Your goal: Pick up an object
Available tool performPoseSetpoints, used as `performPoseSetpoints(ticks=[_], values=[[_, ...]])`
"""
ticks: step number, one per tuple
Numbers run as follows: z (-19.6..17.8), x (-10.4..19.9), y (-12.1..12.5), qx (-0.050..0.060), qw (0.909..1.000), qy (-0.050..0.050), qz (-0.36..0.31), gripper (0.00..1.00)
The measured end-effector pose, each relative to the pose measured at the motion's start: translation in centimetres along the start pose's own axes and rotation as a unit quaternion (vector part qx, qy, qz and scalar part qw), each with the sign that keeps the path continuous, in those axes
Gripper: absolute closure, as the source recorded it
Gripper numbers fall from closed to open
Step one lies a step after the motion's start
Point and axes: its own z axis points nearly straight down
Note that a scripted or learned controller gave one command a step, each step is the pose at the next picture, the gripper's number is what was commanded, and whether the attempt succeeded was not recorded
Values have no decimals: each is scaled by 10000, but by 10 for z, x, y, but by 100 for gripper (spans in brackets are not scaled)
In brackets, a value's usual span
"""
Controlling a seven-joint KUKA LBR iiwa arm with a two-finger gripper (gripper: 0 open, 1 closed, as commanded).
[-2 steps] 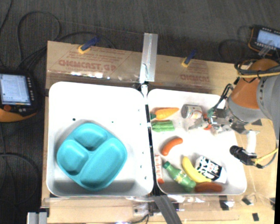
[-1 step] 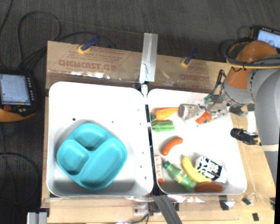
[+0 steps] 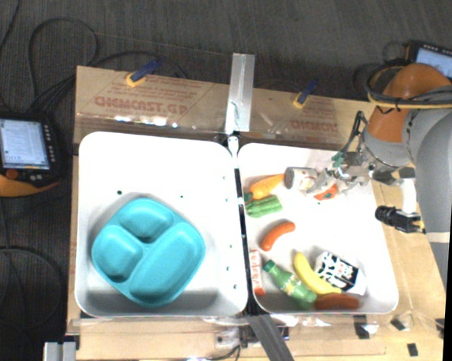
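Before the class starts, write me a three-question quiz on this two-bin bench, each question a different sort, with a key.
1. True or false: the turquoise divided plate lies in the same bin as the banana.
2. Which lies nearest the gripper? A. green bottle B. orange carrot C. black-and-white carton
3. Fill in: the red sausage lies in the ___ bin as the camera sees it.

Key: 1 false; 2 B; 3 right

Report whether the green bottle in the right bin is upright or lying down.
Lying down: the green bottle rests on its side near the right bin's front edge, beside the banana.
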Motion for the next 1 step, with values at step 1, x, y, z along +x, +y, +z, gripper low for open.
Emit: performPoseSetpoints(ticks=[1], values=[[-99,79,-26,-264,9978,-25,613,100]])
